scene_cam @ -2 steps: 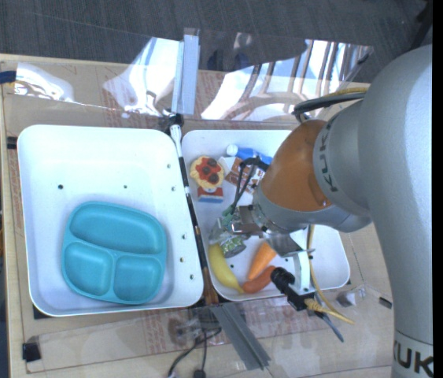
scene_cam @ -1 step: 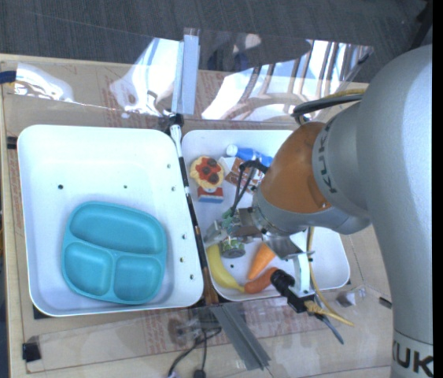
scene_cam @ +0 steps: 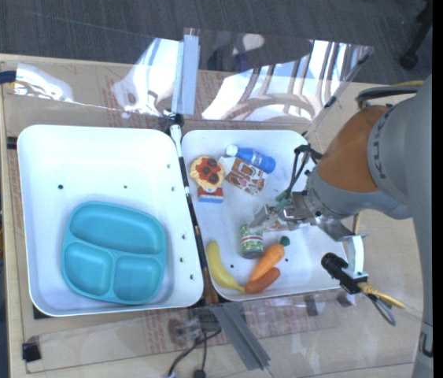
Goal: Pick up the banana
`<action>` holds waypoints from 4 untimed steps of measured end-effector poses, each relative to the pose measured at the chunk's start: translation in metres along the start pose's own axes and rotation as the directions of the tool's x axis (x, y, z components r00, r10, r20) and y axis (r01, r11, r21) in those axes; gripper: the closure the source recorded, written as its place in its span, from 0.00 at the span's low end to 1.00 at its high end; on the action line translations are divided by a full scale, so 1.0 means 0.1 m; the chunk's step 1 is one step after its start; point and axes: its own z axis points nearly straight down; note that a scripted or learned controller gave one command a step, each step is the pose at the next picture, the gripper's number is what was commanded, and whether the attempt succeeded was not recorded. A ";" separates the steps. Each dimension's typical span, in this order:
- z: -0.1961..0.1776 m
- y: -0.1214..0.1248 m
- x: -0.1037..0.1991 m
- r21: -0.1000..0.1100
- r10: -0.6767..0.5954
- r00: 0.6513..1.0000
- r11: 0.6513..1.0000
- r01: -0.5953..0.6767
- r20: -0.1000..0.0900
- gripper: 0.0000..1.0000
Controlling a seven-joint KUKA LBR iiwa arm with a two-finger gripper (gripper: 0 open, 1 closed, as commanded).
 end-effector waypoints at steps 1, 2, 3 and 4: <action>0.32 -0.34 0.60 -0.013 -0.492 0.870 0.870 0.492 0.032 0.00; 0.30 -0.36 0.70 -0.009 -0.441 0.896 0.897 0.442 0.049 0.00; 0.23 -0.36 0.77 -0.008 -0.452 0.891 0.892 0.453 0.035 1.00; 0.19 -0.35 0.74 -0.012 -0.448 0.893 0.893 0.449 0.043 0.00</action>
